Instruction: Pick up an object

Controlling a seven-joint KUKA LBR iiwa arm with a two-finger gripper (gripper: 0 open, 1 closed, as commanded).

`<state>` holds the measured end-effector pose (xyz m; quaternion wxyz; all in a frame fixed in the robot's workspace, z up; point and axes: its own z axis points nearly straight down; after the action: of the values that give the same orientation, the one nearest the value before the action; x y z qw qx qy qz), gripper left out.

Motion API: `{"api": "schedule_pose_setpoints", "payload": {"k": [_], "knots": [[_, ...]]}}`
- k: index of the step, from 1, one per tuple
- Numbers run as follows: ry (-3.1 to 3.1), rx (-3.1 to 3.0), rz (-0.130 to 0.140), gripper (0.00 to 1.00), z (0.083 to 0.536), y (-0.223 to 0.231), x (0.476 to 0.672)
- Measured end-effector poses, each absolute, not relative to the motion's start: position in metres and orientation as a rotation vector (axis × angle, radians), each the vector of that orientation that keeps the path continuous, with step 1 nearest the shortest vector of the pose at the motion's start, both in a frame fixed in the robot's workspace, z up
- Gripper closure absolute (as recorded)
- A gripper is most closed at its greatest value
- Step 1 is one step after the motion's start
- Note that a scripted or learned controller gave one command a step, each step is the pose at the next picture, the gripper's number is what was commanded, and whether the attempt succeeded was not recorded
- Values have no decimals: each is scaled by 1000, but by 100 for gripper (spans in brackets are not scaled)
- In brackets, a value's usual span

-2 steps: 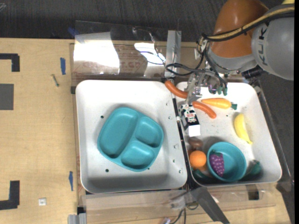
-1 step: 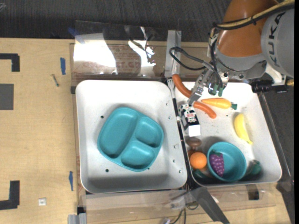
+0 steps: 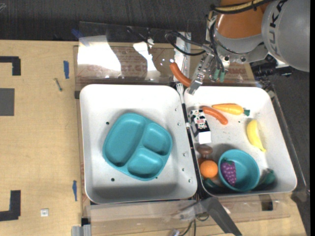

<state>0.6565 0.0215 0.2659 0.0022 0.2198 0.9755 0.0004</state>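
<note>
Far to the claw's left and below it, a teal divided plate (image 3: 138, 145) is lying in the left bin (image 3: 93, 107), out of play for now. The claw (image 3: 193, 86) is hanging over the back edge where the two bins meet, and an orange-red sausage-like piece (image 3: 178, 74) is sitting right by its fingertips; whether it is being pinched or merely lying beside them cannot be told, nor can the width of the claw.

Below and to the right, the right bin (image 3: 280, 146) is holding a second red sausage (image 3: 215, 114), a carrot (image 3: 229, 108), a banana (image 3: 255, 134), an orange (image 3: 208, 169) and a teal bowl (image 3: 246, 173) with grapes (image 3: 228, 171).

The pick seems to be at the grasp-or-lift stage. The next move is calling for a confirmed grip, then a straight rise clear of the bin rims.
</note>
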Motion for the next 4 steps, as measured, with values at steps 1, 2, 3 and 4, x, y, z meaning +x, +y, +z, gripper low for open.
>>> {"api": "schedule_pose_setpoints", "payload": {"k": [1,2,3,4], "knots": [[3082,620,-1,100,221,33,648],[2938,1098,2,100,279,21,641],[2858,1313,-3,100,247,39,644],[2675,1640,1,100,290,16,644]]}}
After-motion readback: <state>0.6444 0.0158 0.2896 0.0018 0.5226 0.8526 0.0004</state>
